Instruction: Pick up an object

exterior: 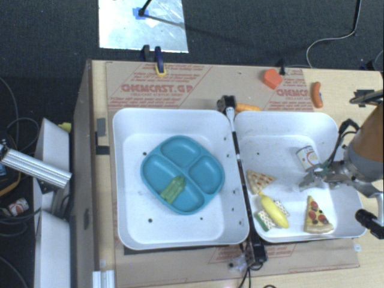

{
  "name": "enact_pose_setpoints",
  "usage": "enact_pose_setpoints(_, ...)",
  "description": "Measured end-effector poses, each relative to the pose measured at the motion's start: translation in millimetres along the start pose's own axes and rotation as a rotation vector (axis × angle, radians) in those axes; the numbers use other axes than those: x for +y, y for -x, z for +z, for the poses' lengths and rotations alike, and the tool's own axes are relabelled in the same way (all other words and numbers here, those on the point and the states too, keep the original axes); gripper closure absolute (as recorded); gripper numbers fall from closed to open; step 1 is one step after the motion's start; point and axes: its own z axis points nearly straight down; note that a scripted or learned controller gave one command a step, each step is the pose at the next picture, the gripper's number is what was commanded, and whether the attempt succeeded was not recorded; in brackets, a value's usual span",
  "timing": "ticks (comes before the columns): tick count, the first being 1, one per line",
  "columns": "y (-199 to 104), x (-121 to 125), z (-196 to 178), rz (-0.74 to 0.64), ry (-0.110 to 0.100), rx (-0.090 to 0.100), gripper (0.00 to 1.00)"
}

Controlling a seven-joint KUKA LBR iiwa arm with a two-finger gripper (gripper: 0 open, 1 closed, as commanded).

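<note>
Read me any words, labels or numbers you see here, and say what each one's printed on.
"CHEMCAST GP": red print on the brown sheet behind the left bin.
More red print on the sheet behind the right bin: partly hidden, unreadable.
Small can in the right bin: label too blurred to read.

— What's on the desk (198, 83)?

— Two white bins side by side. The left bin (129, 161) holds a blue divided plate (183, 173) with a green piece (173, 189) lying in its near compartment.

— And the right bin (282, 131)?

— A small white can (308, 156) lies near its far right. A pizza slice (259, 181) sits by the left wall, a yellow banana (274, 212) just in front of it, and a second pizza slice (316, 215) at the near right.

— The arm?

— It comes in from the right, with the jaws (313, 179) low between the can and the second slice. Nothing shows between them.

— Behind the bins?

— An orange block (272, 78), a sausage (317, 95) and a carrot (247, 107) rest on the desk.
</note>
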Motion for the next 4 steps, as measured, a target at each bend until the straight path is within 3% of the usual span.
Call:
enact_pose_setpoints(1, -22, 53, -35, -0.001, -0.005, 0.001, 0.00)
enact_pose_setpoints(2, -20, 93, -6, -0.002, -0.007, 0.001, 0.00)
enact_pose_setpoints(3, -21, 94, -42, -0.002, -0.005, 0.000, 0.00)
enact_pose_setpoints(4, -4, 87, -14, 0.001, -0.007, 0.000, 0.00)
